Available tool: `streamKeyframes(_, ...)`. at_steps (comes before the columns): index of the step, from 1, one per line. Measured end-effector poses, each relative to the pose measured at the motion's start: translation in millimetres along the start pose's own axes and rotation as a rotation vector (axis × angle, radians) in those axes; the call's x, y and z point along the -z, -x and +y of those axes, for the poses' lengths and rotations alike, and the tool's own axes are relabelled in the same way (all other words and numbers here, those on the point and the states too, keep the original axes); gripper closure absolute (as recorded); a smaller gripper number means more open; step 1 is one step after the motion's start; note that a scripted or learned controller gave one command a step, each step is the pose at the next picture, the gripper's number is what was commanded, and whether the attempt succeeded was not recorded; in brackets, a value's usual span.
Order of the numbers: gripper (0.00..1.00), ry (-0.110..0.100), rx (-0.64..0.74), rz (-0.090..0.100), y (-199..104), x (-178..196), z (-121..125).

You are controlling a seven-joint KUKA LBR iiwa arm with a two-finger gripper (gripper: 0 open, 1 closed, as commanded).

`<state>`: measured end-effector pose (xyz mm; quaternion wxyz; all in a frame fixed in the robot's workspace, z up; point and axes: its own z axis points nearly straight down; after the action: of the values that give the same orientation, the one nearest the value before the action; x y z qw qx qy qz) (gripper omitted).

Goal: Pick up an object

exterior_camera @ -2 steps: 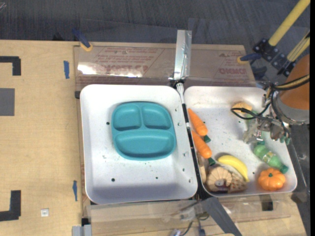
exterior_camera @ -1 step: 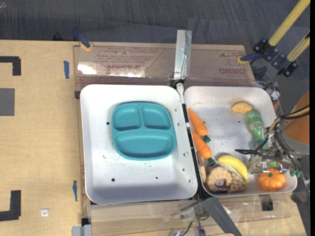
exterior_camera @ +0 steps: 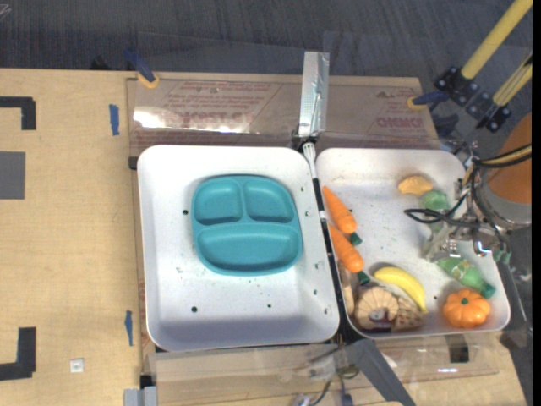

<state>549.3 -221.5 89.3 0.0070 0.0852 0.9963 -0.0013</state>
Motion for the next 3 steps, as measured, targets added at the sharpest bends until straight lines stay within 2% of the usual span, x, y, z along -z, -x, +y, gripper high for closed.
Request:
streamKeyframes(1, 1.0, 0.0, 0.294, 0.001, -3.2, 0.3, 11.9)
streamKeyframes(2, 1.0, 0.003, 0.155, 0.0, 52.2, -0.7, 59.9)
streamKeyframes(3, 1.0, 0.005, 0.348, -0.001, 79.6, -1.0, 121.3)
